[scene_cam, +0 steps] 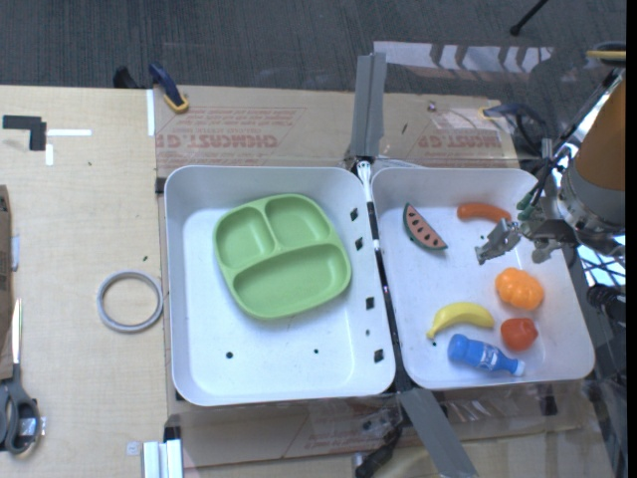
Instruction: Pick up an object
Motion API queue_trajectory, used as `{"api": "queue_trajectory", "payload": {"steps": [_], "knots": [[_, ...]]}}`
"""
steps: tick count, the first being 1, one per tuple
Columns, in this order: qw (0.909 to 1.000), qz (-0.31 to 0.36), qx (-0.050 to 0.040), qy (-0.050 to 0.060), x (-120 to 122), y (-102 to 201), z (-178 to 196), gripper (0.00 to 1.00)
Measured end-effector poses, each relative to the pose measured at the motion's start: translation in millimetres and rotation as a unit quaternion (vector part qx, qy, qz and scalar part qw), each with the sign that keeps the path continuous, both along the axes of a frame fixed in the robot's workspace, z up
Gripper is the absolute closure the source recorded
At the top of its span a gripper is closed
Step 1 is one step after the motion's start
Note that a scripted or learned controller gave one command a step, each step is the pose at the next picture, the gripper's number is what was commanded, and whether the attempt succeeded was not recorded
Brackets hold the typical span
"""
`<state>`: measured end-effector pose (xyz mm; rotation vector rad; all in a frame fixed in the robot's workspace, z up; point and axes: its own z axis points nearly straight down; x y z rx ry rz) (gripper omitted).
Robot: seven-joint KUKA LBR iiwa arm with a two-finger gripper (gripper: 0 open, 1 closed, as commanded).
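Over the right bin [418, 371], the gripper [510, 239] hung with fingers spread, pinching nothing. Just near of it lay the orange pumpkin toy [520, 289] (probably light, hard plastic, slippery); gripping across its rounded middle looked safest.

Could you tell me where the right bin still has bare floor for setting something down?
The right bin is bare along its left wall, below the watermelon slice and left of the banana. It is crowded on the right: orange fruit, tomato, blue bottle, with the gripper above.
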<state>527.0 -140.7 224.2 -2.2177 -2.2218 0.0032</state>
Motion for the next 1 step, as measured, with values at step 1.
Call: {"api": "queue_trajectory", "payload": {"steps": [1], "knots": [[1.0000, -0.002, 0.0000, -0.001, 7.4, -20.6, -132.4, 0.00]]}}
